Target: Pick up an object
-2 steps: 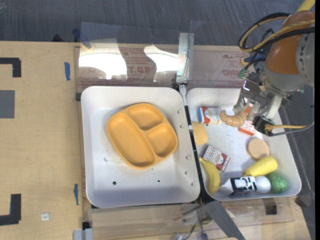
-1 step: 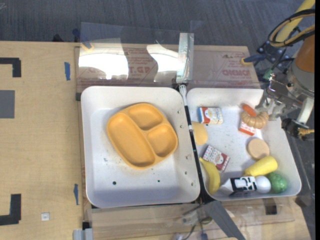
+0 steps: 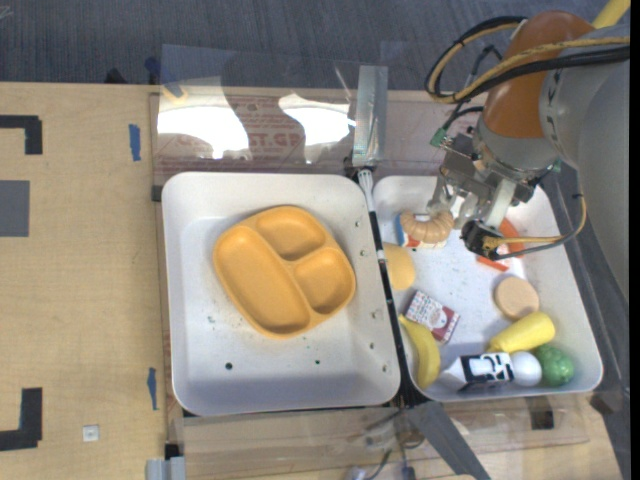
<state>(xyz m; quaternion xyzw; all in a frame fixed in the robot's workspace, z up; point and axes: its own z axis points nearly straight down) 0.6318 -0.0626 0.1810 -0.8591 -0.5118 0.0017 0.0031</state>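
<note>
Hovering at the right bin's [image 3: 585, 353] far end, the hand [image 3: 452, 206] is being poised just above a croissant-like pastry toy [image 3: 428, 228]; its opening cannot be told. Probably light and stiff, the toy is best being gripped across its middle.

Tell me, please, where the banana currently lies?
The banana lies in the right bin, against its left wall near the front, just below the small red-and-white packet.

Robot lab – taped bench [image 3: 70, 268], white bins [image 3: 180, 298]

No legible txt — red print on cardboard panel [image 3: 262, 140] too blurred.
</note>
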